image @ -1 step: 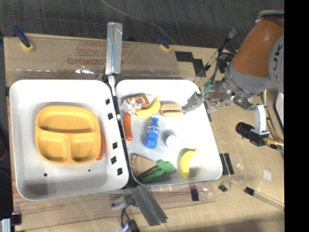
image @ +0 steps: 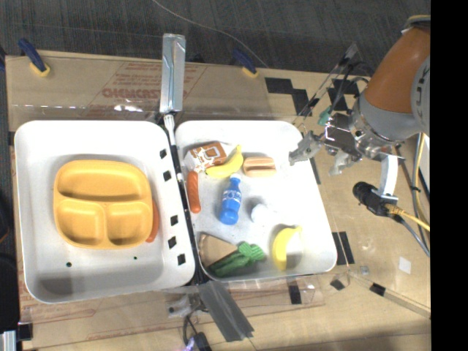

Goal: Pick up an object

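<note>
Green toy [image: 240,259], leafy, lying at the right bin's near edge, beside a yellow lemon-like piece [image: 285,244].

Left bin [image: 29,196]: one yellow sectioned tray [image: 102,202], flat.

Right bin [image: 322,225]: orange sausage [image: 193,191] along the left wall; brown-and-white packet [image: 207,153]; banana [image: 227,164] touching it; blue bottle [image: 231,199] mid-bin; hot dog bun [image: 259,167]; small white piece [image: 259,212].

Gripper [image: 322,148]: over the right bin's far right rim, holding nothing; finger spread cannot be told.
</note>
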### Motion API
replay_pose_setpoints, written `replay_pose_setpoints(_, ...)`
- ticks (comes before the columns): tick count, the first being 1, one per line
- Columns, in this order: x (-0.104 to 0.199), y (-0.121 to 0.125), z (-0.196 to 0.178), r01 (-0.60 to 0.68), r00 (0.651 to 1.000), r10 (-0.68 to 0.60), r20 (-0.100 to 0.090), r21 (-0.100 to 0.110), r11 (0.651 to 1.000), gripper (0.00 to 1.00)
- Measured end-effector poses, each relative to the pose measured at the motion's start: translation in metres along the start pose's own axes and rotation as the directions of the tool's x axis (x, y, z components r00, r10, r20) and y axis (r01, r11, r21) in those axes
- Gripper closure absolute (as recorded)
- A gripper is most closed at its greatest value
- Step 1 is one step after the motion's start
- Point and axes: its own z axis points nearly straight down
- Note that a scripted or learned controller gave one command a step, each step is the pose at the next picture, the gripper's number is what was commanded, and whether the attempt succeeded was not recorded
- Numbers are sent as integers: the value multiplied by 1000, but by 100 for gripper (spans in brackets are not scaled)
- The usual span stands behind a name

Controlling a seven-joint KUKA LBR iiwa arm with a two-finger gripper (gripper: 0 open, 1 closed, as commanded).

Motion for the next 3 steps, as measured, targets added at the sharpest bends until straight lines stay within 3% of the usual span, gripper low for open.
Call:
replay_pose_setpoints(1,32,-71,84,53,999,-53,-2,8,999,0)
replay_pose_setpoints(2,80,-103,178,-106,994,106,-3,0,994,0)
replay_pose_setpoints(3,107,-23,178,-248,969,248,-1,4,969,0)
